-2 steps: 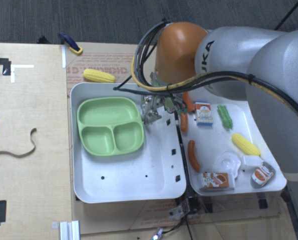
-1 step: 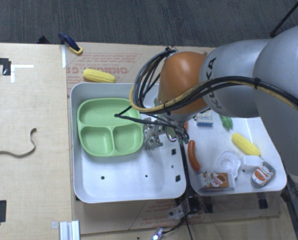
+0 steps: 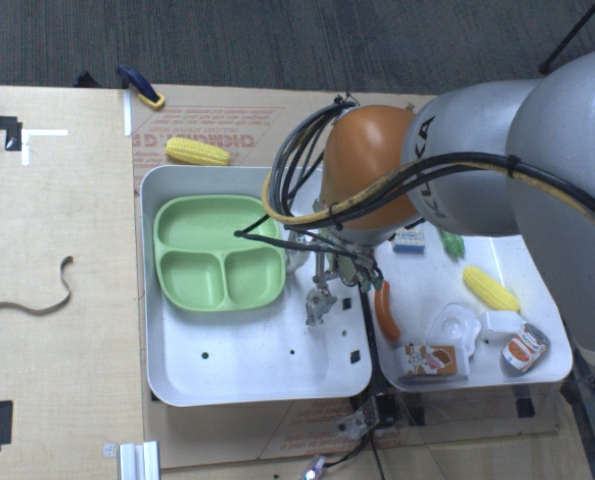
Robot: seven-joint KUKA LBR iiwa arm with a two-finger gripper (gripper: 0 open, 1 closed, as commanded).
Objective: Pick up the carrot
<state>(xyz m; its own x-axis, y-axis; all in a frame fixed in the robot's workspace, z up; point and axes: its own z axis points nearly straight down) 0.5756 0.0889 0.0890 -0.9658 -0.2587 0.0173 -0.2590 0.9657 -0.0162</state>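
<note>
The carrot (image 3: 385, 310) is a small orange stick lying in the right bin (image 3: 547, 298), close against that bin's left wall. My gripper (image 3: 322, 304) hangs below the orange wrist band (image 3: 369, 168) over the right part of the left bin (image 3: 247, 378). It is just left of the divider between the bins, a short way from the carrot and apart from it. The arm's grey body covers the back of the right bin.
A green divided plate (image 3: 220, 251) lies in the left bin's back half. The right bin also holds a corn cob (image 3: 491, 288), a clear cup (image 3: 455, 324), a food packet (image 3: 432, 360), a small can (image 3: 524, 349) and a blue-white box (image 3: 409, 244). Another corn cob (image 3: 198, 150) lies behind the left bin.
</note>
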